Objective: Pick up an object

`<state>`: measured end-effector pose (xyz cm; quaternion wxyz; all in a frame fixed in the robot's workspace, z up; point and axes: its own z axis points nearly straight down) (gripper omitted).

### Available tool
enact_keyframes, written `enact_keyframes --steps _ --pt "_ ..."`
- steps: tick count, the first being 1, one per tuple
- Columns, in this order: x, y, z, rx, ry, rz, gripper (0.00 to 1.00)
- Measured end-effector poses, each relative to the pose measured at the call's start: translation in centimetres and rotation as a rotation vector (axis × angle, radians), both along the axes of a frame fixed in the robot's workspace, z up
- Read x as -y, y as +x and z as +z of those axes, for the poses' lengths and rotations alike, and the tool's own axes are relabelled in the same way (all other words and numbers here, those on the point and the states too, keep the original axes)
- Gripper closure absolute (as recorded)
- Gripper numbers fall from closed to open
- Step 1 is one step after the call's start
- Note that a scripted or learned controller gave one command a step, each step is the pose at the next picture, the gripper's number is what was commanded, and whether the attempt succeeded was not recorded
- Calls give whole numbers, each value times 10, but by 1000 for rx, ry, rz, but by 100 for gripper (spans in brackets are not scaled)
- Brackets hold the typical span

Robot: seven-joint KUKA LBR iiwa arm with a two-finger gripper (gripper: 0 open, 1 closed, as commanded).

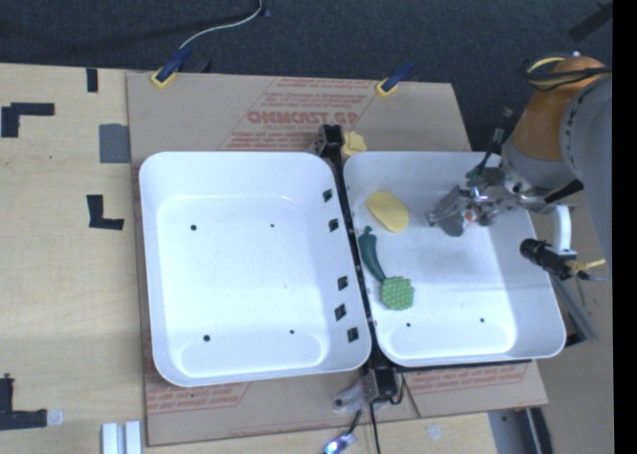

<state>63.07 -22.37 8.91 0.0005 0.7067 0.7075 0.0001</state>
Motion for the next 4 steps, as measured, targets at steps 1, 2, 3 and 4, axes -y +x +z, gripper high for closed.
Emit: enact_keyframes --steps 1,2,3,4 --pt "-1 0 10 -1 -1 2 100" --pt "-108 39 -6 -1 5 10 100" --pt "-109 5 179 14 -1 1 100" --pt "-239 37 90 -7 5 12 100"
